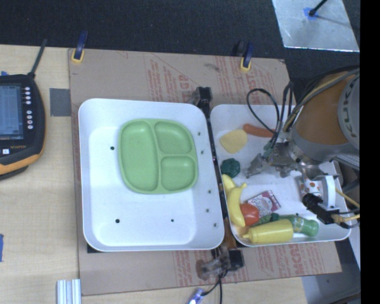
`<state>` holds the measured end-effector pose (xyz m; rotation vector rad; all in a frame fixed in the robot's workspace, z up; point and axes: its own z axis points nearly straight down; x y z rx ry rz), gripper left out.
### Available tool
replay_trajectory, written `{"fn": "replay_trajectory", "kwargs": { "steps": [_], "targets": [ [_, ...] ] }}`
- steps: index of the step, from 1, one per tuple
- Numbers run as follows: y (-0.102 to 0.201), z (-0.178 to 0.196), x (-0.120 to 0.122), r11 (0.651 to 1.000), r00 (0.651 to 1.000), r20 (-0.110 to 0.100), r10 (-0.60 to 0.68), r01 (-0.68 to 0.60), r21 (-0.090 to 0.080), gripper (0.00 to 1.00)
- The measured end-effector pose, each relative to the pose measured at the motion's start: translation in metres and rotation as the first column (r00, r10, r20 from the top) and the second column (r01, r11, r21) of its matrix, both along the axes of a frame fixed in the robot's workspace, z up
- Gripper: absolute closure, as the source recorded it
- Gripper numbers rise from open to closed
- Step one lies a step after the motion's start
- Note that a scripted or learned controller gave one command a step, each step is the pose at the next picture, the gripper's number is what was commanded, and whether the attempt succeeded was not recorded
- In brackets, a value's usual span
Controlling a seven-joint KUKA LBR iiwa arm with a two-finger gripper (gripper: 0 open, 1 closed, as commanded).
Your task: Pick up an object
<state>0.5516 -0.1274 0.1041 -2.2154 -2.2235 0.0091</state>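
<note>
Two white bins side by side. Left bin (101, 220): one green divided plate (157, 155) with three compartments.

Right bin (235, 114): one yellow chip-shaped piece (233, 140), one orange carrot (258, 131), one dark green lump (230, 166), one banana (232, 198), one red tomato-like piece (250, 214), one printed packet (263, 202), one yellow bottle (270, 234) and one green bottle (302, 225) (both lying flat at the near wall).

One gripper (261, 161), low over the right bin's middle, just beside the dark green lump; whether its fingers are spread or closed cannot be told, and nothing is seen between them.

One handheld control pad (9, 126), left of the bins.
</note>
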Motion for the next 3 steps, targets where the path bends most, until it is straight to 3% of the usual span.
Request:
{"fn": "replay_trajectory", "kwargs": {
  "steps": [1,2,3],
  "targets": [
    [-0.084,-0.012,0.057,1.0,1.0,0.004,-0.001,0.001,0.002,0.0],
    [-0.085,-0.001,0.057,1.0,1.0,0.003,-0.001,0.001,0.002,1.0],
    [-0.03,0.087,0.105,1.0,1.0,0.005,0.0,-0.001,0.003,1.0]
  ]
}}
